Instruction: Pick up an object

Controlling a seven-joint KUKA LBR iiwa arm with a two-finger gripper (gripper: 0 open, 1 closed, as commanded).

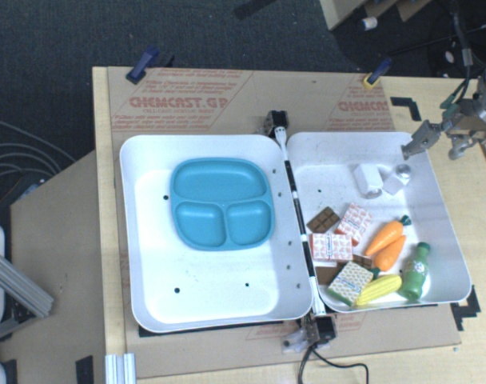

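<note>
Camera view is showing the gripper hanging spread open, grasping nothing, over the right white bin's far right corner; I'd be dropping straight onto the small white plastic block nearby.

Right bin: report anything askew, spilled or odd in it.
Nothing looks spilled or damaged. The toy food, including the carrot, corn and green bottle, lies jumbled in the right bin's near corner, some pieces overlapping. The blue tray sits flat in the left bin.
</note>
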